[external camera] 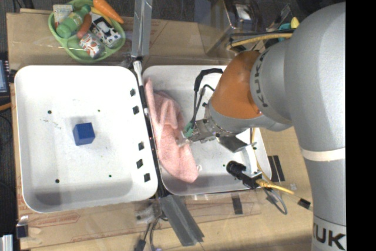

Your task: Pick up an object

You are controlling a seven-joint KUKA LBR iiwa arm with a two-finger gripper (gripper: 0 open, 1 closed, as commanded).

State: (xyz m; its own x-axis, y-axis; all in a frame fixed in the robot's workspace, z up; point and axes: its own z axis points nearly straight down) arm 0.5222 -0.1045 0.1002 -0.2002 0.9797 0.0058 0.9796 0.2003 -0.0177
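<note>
I see the gripper (191,131) low in the right-hand bin (176,74), its tip at the edge of the pink cloth (170,129). I cannot tell how its jaws stand: the wrist and the orange band (235,91) cover most of them from above, and what shows is a small dark and greenish bit of hardware against the cloth. I cannot tell whether any cloth is caught in it.

The cloth lies right at the jaws and stretches away from them along the bin's left wall, a long crumpled strip running from the top of the bin down toward its lower edge, where it bunches into a rounded fold. The jaws meet it about midway along its right-hand border.

Behind the jaws, the grey arm (311,97) fills the right side of my view, with black cables (202,76) looping off the wrist.

Past the cloth and over the divider, well apart from the jaws, a blue cube (84,133) sits alone on the floor of the left-hand bin (35,85).

Farther still, up beyond the left bin's top corner, a green bowl (61,38) rests on the bench, heaped with toy food, an orange carrot (106,9) on top.
</note>
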